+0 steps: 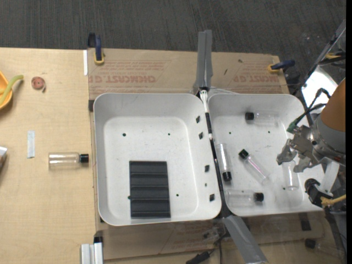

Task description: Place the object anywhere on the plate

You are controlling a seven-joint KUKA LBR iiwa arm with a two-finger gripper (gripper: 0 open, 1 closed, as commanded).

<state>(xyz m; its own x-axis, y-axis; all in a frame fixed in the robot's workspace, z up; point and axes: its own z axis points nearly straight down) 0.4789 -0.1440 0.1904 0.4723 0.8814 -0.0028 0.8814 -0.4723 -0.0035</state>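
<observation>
I am reaching in from the right edge of the frame, and my wrist is hanging over the right side of the right bin [275, 100]. I cannot tell whether my jaws are spread or pressed together; the grey metal there is blurring into the white floor.

5 clear vials are lying in this bin. The nearest vial [290, 177] is sitting just below my wrist, pale and hard to make out, and I cannot tell if I am touching it. A slanted vial [253, 165] is lying mid-bin. A top vial [263, 115] is resting near the upper wall. A bottom vial [243, 195] is lying by the lower wall. A wall vial [224, 159] is lying along the left wall.

The black ribbed plate [148, 190] is sitting in the lower middle of the left bin [110, 114], well apart from me, with both bin walls and their black clips [209, 137] standing between us.

At the left of the frame, the bench [49, 202] is carrying a spare vial [66, 159], a white strip [31, 144], a pink disc [37, 83] and a yellow piece [5, 89]. A blue clamp [93, 42] is gripping the cardboard [143, 73] above the bins.
</observation>
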